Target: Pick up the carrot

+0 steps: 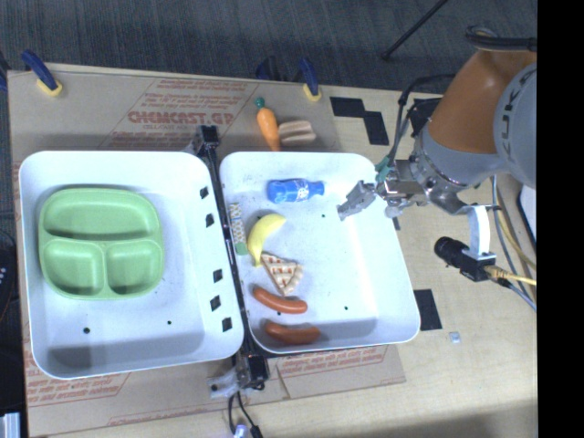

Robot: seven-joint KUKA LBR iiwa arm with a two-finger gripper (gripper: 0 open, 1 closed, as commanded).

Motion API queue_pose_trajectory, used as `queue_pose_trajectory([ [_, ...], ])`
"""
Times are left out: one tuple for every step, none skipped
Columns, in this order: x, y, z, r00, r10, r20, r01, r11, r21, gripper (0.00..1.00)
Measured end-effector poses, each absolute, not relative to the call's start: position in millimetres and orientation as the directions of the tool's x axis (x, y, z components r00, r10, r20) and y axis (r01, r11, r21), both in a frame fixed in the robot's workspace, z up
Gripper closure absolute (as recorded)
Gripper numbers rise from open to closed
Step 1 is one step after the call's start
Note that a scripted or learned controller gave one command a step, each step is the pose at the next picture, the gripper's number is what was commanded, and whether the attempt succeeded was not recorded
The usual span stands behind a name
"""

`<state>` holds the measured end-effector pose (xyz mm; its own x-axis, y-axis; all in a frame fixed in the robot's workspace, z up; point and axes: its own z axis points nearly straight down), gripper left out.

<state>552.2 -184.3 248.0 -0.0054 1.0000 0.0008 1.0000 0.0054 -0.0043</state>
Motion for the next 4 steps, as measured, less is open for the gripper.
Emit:
queue_pose_trajectory([
  [546.8,-124.0,113.5,0.152,0.988,0.001,0.988,-0.152,-0.007,0.00],
  [656.5,-102.2,124.3,0.277,0.961,0.000,0.961,-0.277,-0.004,0.00],
  [656.1,-120.1,106.4,0.614,0.789,-0.001,0.789,-0.614,-0.004,0.00],
  [653.0,-95.3,110.7,0.838,0.546,-0.003,0.546,-0.838,-0.004,0.00],
])
